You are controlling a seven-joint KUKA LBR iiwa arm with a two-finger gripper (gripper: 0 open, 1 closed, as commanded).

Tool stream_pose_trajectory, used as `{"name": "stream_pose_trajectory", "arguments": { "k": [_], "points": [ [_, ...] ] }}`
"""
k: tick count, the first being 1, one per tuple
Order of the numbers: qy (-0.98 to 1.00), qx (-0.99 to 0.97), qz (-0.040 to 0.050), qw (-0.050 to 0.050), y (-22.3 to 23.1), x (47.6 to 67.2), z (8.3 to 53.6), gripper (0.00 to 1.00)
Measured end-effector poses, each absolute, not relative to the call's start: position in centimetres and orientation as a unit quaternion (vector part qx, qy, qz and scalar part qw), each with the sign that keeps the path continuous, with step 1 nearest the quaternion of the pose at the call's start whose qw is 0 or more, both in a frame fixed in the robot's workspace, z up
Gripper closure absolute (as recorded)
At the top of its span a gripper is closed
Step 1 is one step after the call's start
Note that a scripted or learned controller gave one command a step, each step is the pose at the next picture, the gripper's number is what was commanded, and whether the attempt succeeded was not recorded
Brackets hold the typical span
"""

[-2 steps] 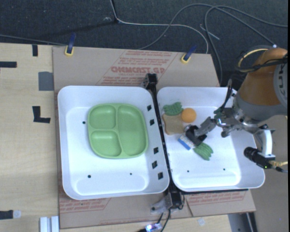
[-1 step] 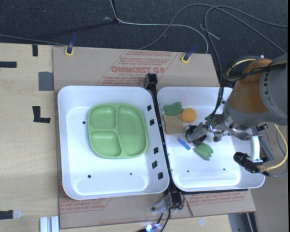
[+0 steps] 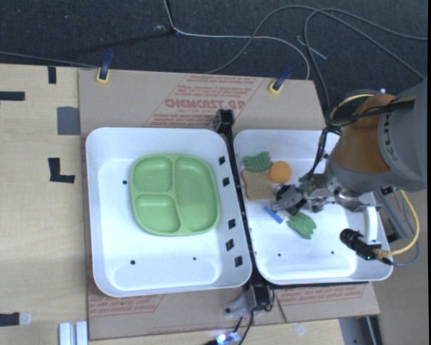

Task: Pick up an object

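Observation:
The right bin (image 3: 302, 268) holds a small pile of toy food. A green leafy piece (image 3: 257, 162) lies at the back, an orange ball (image 3: 280, 171) beside it, a tan slice (image 3: 256, 185) to the left, a small blue piece (image 3: 274, 215) and a green ridged piece (image 3: 302, 225) toward the front. My gripper (image 3: 293, 198) is low in this bin, over the middle of the pile, just right of the tan slice and above the blue piece. Nothing shows between its fingers.
The left bin (image 3: 108, 192) holds a green divided plate (image 3: 176, 195). A black clip rail (image 3: 233, 192) joins the two bins. The arm's grey body and orange band (image 3: 366, 146) cover the right bin's far right side, with cables beside it.

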State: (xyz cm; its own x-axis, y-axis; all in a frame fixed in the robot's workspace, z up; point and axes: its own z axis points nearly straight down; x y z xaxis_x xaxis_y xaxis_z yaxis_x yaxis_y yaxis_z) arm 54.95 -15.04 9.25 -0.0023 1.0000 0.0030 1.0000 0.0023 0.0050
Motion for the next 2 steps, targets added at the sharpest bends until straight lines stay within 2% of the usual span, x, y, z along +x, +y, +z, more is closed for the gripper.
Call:
{"name": "stream_pose_trajectory", "arguments": {
  "k": [1, 2],
  "points": [
    [0.709, 0.705, 0.0064, 0.002, -14.6, 55.2, 10.2, 1.00],
    [0.708, 0.707, 0.0008, 0.002, -14.7, 56.2, 15.8, 1.00]
  ]
}}
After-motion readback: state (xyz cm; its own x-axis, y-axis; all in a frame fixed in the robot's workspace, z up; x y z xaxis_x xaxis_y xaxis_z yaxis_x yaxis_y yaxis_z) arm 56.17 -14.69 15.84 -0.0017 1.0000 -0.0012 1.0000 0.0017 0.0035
